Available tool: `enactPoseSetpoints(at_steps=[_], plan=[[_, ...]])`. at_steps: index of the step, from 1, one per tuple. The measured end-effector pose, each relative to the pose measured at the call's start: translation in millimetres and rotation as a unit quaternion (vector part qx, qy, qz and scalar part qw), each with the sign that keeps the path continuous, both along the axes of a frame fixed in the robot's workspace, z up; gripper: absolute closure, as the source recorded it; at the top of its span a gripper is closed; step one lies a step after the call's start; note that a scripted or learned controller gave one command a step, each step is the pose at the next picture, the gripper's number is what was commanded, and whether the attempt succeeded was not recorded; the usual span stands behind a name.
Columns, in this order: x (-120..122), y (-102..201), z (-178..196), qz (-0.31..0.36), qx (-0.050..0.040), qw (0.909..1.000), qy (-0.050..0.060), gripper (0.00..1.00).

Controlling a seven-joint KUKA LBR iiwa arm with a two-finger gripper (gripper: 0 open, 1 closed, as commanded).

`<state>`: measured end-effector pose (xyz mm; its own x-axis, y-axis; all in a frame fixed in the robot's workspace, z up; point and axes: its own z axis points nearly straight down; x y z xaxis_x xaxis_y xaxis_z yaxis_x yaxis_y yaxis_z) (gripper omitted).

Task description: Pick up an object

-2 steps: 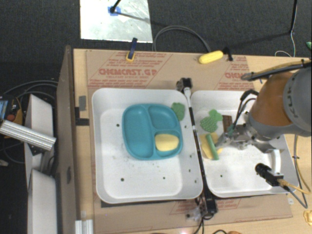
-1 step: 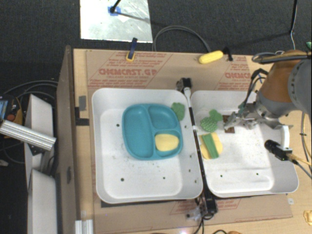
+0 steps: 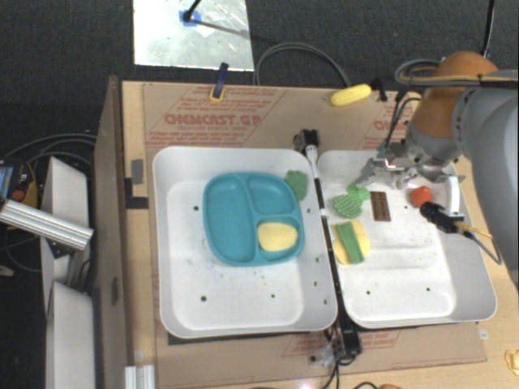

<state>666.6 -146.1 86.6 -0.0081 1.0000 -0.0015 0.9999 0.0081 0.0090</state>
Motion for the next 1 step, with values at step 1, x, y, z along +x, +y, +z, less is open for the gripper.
enactPoseSetpoints(at_steps=[1], plan=[[-52.8, -19.9, 22.6, -0.005, 0.0004, 1.0000, 0.005, 0.00]])
